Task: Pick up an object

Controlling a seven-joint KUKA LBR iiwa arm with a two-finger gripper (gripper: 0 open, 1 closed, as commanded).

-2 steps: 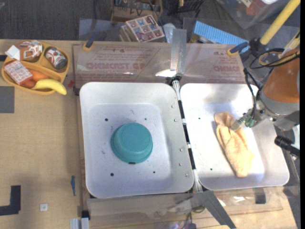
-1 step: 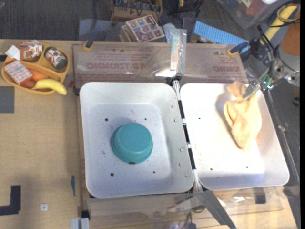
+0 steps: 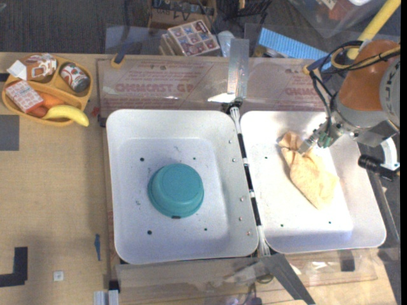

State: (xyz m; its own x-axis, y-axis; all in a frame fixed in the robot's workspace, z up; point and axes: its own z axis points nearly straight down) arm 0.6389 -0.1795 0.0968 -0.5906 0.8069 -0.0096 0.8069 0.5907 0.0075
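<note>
The two white bins sit side by side on the wooden worktop (image 3: 51, 189), so a thing can be lifted out of one of them. In the left bin (image 3: 127, 234), the round teal bowl (image 3: 177, 190) sits upside down near the middle, a bit toward 6 o'clock. It looks smooth and hard, like plastic, with a flat top and sloping sides. Its wide round shape would be hard for two thin fingers to pinch. The right bin (image 3: 362, 230) holds a soft yellow cloth (image 3: 313, 176). It is crumpled and floppy, with folds and a pointed end toward 5 o'clock of its bin. A soft lump like this is easy to pinch, so I think the cloth is what the arm is going for. The hand (image 3: 310, 144) is at the cloth's top end, toward 11 o'clock of the cloth, low and right at the fabric. It is too small and blurry to see how wide it is open, or if it has any cloth in it, so I cannot tell. The grey arm with its orange band (image 3: 359, 91) comes in from 2 o'clock. Farther back at 10 o'clock, a yellow tray (image 3: 13, 100) holds toy food, with a banana (image 3: 67, 114) on its rim, well apart from the bins.
</note>
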